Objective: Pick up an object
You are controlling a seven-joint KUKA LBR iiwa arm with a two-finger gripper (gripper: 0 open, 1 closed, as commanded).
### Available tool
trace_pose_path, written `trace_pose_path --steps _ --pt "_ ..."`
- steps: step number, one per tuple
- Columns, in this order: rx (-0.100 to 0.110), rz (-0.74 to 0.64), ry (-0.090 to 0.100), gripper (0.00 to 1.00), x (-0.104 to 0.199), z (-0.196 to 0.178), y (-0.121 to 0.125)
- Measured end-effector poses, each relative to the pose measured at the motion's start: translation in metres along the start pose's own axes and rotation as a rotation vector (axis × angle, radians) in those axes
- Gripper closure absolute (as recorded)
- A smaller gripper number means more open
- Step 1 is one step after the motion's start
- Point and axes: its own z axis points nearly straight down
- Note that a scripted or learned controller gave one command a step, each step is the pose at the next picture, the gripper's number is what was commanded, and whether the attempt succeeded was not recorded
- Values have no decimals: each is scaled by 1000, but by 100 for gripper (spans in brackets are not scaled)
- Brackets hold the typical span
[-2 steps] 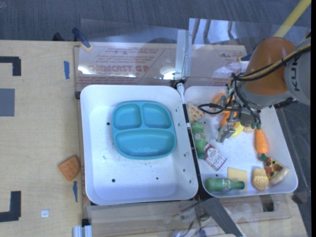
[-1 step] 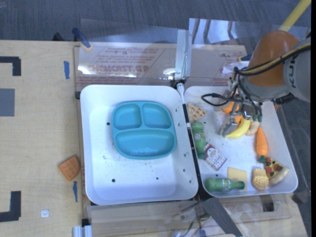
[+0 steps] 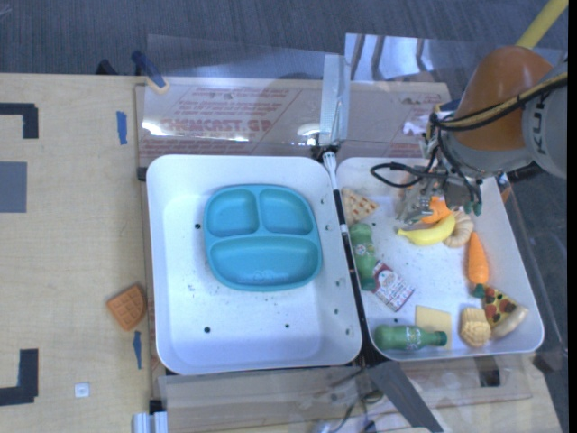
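Note:
My gripper (image 3: 419, 209) hangs low in the back part of the right bin (image 3: 521, 269), directly over a yellow banana (image 3: 433, 234) and beside a small orange piece (image 3: 439, 208). A tan peanut-shaped item (image 3: 462, 232) lies just right of the banana. A carrot (image 3: 477, 260) lies further right. I see nothing lifted off the bin floor.
The right bin also holds a waffle (image 3: 359, 206), a green bottle (image 3: 362, 251), a red-and-white packet (image 3: 393, 288), a cheese block (image 3: 433, 317), another green bottle (image 3: 410, 336), corn (image 3: 474, 327) and a pizza slice (image 3: 501, 309). A blue divided plate (image 3: 261, 238) lies in the left bin (image 3: 171, 269). A waffle (image 3: 127, 306) sits on the bench.

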Motion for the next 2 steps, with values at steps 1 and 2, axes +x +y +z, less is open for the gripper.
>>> trace_pose_path --steps 1,2 --pt "1 7 5 100 11 -171 15" --pt "0 -123 20 100 55 7 -51"
